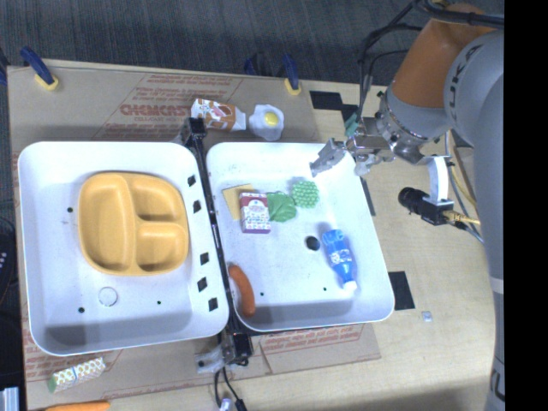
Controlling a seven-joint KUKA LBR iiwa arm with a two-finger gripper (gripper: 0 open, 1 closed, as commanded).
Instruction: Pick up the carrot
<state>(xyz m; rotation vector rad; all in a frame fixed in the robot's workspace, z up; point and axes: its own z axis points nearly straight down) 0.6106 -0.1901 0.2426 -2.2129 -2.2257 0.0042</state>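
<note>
Two white bins sit side by side. Nearest the camera, the carrot (243,288) lies at seven o'clock in the right bin (377,291), against its left wall. Farther off, at one o'clock over the rim, the gripper (341,161) hangs with fingers spread, holding nothing. Approach step, I judge: next it must cross toward seven o'clock and descend.

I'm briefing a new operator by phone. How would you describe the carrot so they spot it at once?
Find the right-hand white bin. Along its left wall, near the front corner, lies the carrot, a short orange piece leaning against the wall beside the divider. It is the one orange item in that bin, well apart from the blue bottle and the green items.
</note>
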